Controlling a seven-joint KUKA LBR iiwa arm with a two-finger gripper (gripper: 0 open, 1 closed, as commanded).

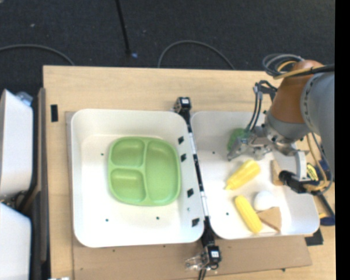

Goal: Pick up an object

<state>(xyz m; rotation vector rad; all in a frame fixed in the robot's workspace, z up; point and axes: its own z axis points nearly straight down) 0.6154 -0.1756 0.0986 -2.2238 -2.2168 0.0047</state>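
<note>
Reaching into the right bin [221, 214] from three o'clock, the arm has its gripper [249, 146] low over that bin's upper half, right against a green object [239, 136]. Whether the fingers are released or clenched on anything cannot be told from this slanted view. The step in hand looks like the approach or the grasp itself, with nothing seen lifted. Just toward six o'clock of the gripper lies a yellow corn cob [242, 175]; a second cob [247, 214], a white ball [264, 200] and a tan wedge [272, 218] sit nearer the bin's bottom edge. Next, the fingers need to close squarely on one item and rise straight up. The left bin [87, 220] holds a green divided plate [144, 170].
</note>
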